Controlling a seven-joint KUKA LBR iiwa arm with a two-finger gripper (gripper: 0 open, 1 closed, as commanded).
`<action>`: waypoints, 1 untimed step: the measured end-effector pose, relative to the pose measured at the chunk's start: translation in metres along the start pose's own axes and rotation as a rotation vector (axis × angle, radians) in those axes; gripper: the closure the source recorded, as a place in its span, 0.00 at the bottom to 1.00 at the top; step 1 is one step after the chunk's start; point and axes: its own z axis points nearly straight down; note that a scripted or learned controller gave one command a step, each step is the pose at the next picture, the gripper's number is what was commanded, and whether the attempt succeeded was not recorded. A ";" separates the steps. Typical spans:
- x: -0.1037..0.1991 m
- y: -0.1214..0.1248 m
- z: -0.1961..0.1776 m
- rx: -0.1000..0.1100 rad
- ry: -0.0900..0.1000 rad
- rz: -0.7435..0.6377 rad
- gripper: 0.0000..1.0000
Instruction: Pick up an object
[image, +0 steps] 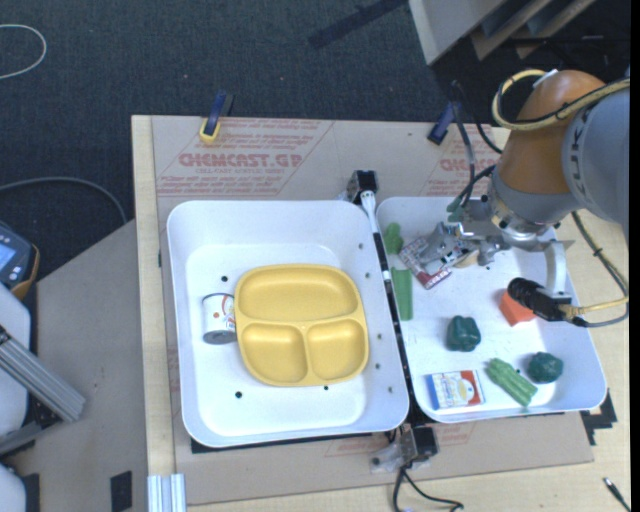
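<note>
My gripper (437, 256) hangs low over the upper left part of the right bin (580, 345). A small red and white item (436, 277) lies right under it, partly hidden by it. Two green pieces (401, 292) lie along that bin's left wall. A dark green pepper-like object (462, 333) rests in the middle, and another dark green one (545, 367) sits at the lower right. An orange block (516, 311) lies beside a black part of the arm's cabling. A light green piece (510, 382) and a small printed box (455, 390) lie near the front wall.
The left bin (190, 250) holds a yellow divided plate (300, 323) and a small can (218, 318) on its side to the plate's left. Yellow and black cables loop near the arm at the right. Clamps sit at the board's far edge.
</note>
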 end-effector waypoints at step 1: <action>0.001 -0.001 0.056 -0.001 0.000 0.000 0.00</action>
